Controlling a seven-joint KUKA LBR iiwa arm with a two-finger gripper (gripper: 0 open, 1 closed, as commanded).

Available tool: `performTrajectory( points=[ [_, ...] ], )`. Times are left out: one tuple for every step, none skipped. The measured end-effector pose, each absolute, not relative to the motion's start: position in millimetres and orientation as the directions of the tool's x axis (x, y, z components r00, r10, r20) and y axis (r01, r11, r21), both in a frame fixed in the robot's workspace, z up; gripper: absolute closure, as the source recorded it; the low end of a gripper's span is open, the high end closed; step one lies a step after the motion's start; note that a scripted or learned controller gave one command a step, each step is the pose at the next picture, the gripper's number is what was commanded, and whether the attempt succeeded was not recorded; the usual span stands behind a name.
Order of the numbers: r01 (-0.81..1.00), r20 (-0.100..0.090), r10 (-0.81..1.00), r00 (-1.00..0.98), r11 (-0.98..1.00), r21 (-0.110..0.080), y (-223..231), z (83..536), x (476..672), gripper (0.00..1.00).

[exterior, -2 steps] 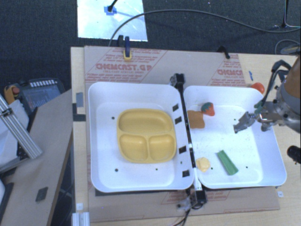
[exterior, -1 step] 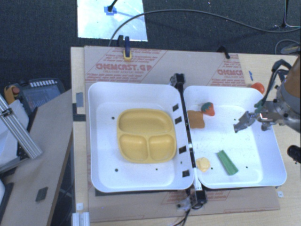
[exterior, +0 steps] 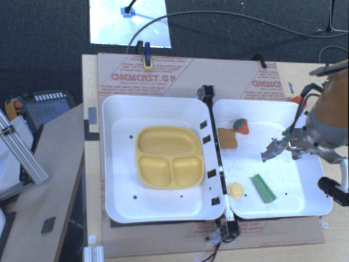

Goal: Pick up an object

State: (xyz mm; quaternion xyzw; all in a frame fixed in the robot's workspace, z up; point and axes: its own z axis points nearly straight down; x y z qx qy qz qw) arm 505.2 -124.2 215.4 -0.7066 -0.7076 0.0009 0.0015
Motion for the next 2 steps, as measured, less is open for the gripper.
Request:
performTrajectory(
  points=[
    [1.000, 0.001, 1.000, -0.001, 0.001, -0.002, -127, 173, 503.7, 0.00],
    [1.000, 0.002, 1.000, -0.001, 0.001, -0.003, -120, 125, 497.2, 0.00]
  ],
)
